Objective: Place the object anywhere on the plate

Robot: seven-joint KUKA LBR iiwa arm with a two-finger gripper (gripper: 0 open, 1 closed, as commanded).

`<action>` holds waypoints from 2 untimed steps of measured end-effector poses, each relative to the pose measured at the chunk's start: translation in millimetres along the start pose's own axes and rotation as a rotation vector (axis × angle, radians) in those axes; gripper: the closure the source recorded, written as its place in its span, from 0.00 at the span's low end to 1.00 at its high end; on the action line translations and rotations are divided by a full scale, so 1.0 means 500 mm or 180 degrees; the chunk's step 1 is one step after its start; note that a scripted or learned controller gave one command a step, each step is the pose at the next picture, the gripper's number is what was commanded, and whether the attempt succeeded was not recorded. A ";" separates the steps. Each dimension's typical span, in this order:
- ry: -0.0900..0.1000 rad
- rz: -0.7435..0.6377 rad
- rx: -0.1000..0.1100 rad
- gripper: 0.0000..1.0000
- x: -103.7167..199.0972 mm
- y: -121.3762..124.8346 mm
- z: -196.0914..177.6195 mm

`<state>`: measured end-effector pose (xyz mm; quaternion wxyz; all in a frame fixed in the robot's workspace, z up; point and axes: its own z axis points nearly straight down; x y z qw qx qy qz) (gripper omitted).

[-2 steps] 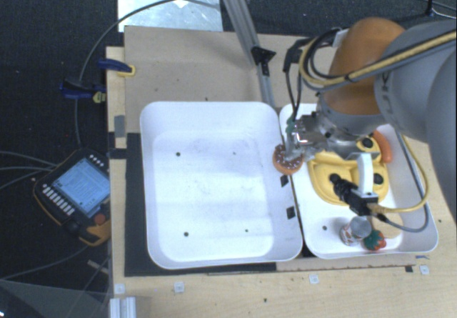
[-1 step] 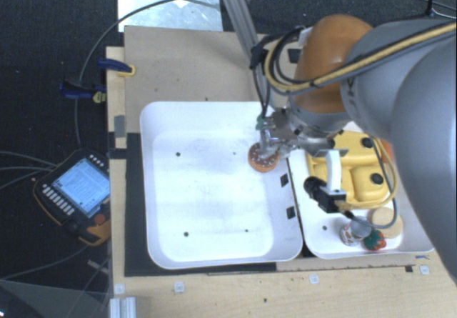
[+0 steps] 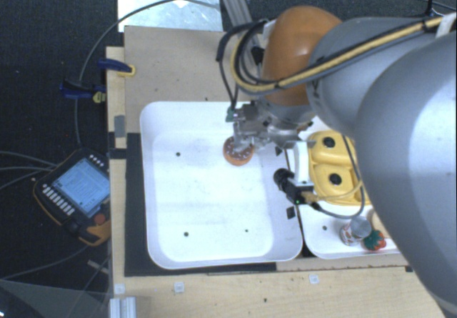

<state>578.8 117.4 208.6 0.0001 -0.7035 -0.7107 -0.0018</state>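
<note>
My gripper (image 3: 241,139) is low over the upper middle of the left bin (image 3: 164,188), right at a small round brown-orange object (image 3: 238,153) lying on the bin floor. Can't tell how the gripper stands or whether it has the object. Right bin (image 3: 321,246) holds a yellow item (image 3: 332,168), partly under my arm, plus a small red-green thing (image 3: 362,236). Handheld pendant (image 3: 75,190) sits off the bench, left.
</note>
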 end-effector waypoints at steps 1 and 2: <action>-0.0001 0.0002 -0.0003 1.00 0.093 0.034 -0.011; -0.0006 0.0012 0.0003 0.00 0.088 0.033 -0.010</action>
